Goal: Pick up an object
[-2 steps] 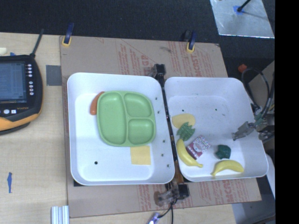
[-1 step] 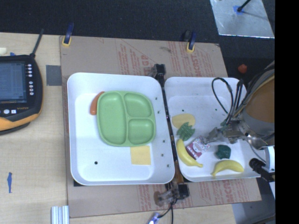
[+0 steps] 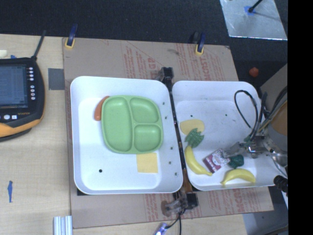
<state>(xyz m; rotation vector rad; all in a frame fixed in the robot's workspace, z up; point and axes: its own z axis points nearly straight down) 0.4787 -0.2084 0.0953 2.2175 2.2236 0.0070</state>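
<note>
At the right edge of the frame, low in the right bin [image 3: 215, 89], the gripper [image 3: 243, 151] is seen just above a small dark green object [image 3: 237, 160]; whether its fingers are apart or together cannot be told. Beside the green object a red-and-white packet [image 3: 216, 159] is found, with one banana [image 3: 194, 162] to its left and another banana [image 3: 238, 176] lower right. Further up, a green leafy toy [image 3: 194, 138] is laid on a pale yellow piece [image 3: 189, 126]. In the left bin [image 3: 88, 180], a green divided plate [image 3: 132, 124], a yellow square [image 3: 147, 163] and an orange item [image 3: 99, 109] are held.
</note>
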